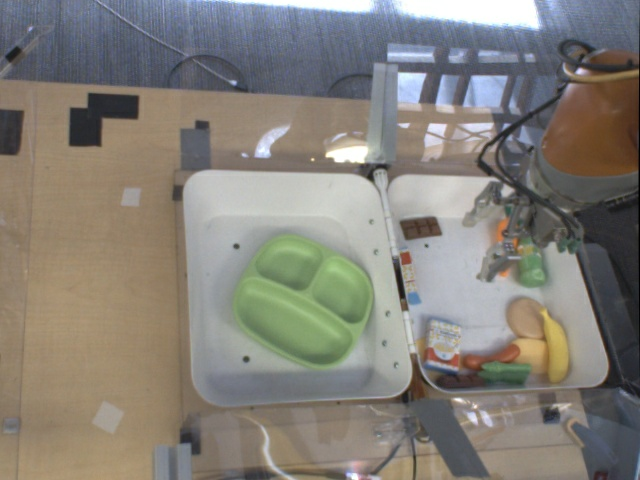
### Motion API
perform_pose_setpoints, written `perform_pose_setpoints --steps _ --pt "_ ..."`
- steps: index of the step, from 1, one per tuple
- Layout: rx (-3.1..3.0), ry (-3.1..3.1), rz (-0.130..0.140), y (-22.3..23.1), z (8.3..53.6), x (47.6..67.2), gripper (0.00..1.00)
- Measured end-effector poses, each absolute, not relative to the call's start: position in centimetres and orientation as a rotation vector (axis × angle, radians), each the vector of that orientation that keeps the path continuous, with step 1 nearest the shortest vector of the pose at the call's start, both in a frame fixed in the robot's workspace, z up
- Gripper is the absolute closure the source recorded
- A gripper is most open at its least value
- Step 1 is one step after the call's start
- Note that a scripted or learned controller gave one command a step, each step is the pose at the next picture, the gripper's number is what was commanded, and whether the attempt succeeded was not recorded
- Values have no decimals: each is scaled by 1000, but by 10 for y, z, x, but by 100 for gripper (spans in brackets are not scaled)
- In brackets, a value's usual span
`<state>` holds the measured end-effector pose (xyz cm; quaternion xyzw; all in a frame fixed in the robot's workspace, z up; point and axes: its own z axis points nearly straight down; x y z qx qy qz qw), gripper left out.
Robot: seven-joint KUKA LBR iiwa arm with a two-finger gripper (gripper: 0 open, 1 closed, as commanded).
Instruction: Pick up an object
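My gripper (512, 240) hangs low over the upper right part of the right bin (455, 278), under the orange-banded wrist (595, 108). A small orange piece (503, 231) shows right against the gripper. A green object (532, 269) lies just below and to its right. Further toward the front lie a tan round item (524, 315), a banana (556, 346), a red and orange item (492, 356), a green item (506, 372) and a small printed box (443, 343). A brown chocolate bar (420, 229) lies at the bin's upper left.
The left bin (215, 368) holds a green divided plate (303, 299). A thin strip with coloured marks (407, 278) lies along the wall between the bins. Black cables (520, 133) loop near the wrist. A grey post (381, 118) stands behind the bins.
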<state>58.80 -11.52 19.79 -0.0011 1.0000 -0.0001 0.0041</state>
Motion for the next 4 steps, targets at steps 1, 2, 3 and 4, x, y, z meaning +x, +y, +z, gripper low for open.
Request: perform_pose_setpoints --steps 1,2,3,4 --pt "-1 3144 1 -189 94 591 0" --pt "-19 3123 -4 -185 112 599 100" --pt "-77 3121 5 -59 203 644 100" --pt "-455 3093 -5 -89 275 671 100"
